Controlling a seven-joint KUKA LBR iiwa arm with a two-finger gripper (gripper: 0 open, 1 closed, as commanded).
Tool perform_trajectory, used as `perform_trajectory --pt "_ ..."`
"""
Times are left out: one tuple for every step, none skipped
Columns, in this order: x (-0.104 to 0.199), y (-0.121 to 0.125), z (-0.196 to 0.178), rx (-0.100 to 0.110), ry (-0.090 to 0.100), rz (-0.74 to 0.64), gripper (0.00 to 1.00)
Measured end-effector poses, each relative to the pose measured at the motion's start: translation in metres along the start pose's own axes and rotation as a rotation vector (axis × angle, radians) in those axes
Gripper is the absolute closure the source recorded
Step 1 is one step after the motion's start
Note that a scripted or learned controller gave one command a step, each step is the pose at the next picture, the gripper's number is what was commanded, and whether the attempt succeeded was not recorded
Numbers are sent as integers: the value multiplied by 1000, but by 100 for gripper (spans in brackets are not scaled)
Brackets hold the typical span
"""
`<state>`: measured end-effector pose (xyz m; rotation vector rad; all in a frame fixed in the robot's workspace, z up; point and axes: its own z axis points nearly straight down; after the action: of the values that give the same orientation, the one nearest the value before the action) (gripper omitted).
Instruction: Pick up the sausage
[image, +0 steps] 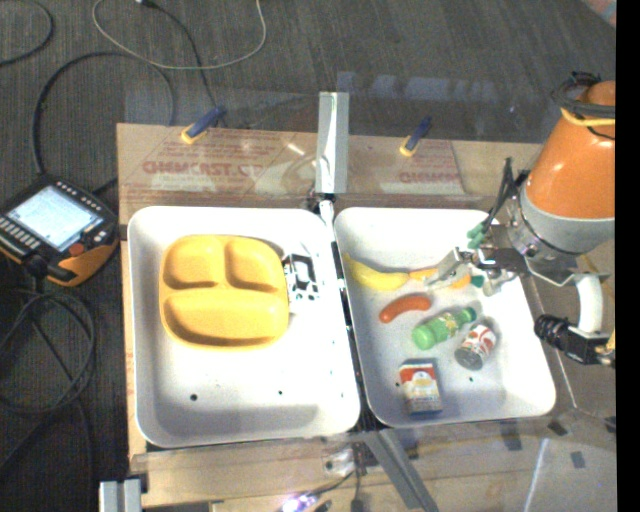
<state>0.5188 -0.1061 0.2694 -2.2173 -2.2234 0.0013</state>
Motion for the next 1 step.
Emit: perform_trajectory --pt "1 1 -8 2 1 -2 100"
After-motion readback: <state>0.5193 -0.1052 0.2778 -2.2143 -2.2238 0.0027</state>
